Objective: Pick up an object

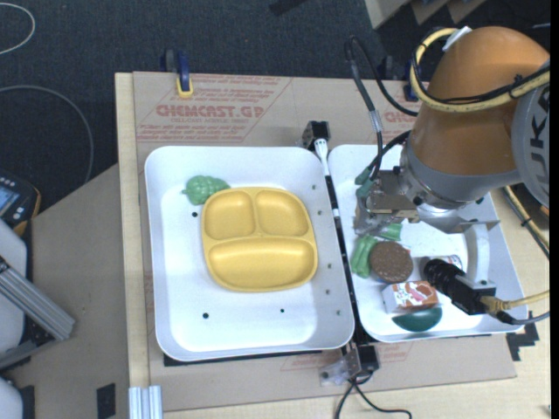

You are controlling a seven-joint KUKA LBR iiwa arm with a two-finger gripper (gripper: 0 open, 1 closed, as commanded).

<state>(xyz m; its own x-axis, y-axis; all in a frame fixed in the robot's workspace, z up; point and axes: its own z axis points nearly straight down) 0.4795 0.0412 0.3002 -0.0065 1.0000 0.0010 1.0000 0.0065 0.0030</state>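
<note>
My gripper [377, 223] hangs low over the left part of the right bin [498, 260], under the orange wrist band. Right below it lie a green leafy toy [362, 253] and a brown round patty [389, 261]. Nearer the front sit a red and white packet [410, 296] and a dark green piece [417, 321]. The arm hides the back of this bin. I see nothing clearly held in the gripper.
The left bin [175, 260] holds a yellow divided plate [258, 237] and a small green toy [205, 188] at its back left. A ridge with black fittings separates the two bins. The bench's cardboard edge surrounds them.
</note>
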